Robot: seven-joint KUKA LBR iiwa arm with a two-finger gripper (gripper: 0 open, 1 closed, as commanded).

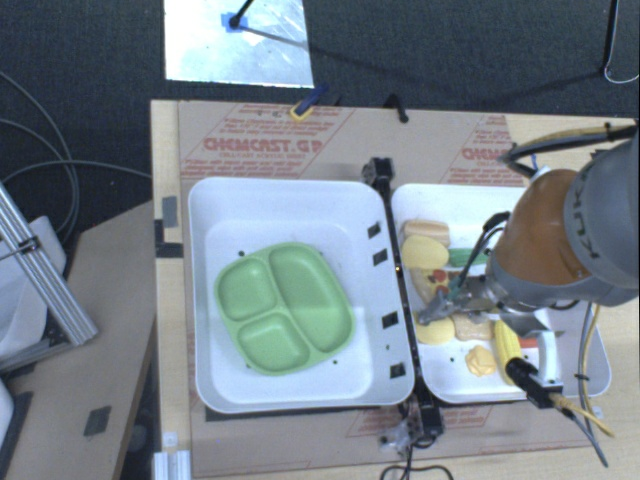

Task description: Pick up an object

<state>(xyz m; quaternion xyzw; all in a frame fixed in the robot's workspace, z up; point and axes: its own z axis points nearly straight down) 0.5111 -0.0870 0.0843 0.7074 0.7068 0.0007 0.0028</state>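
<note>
The brown board point(262, 138) under the bins reads "CHEMCAST GP".

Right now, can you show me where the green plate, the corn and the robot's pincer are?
green divided plate point(284, 308), camera view, on the ridge where its three sections meet.
corn cob point(505, 346), camera view, middle of the yellow cob.
pincer point(437, 313), camera view, at the fingertips, low over the food pieces.

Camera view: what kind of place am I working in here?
Probably a robot lab test bench: two white bins on brown board, a green divided plate, toy food, cables across dark carpet.
</note>
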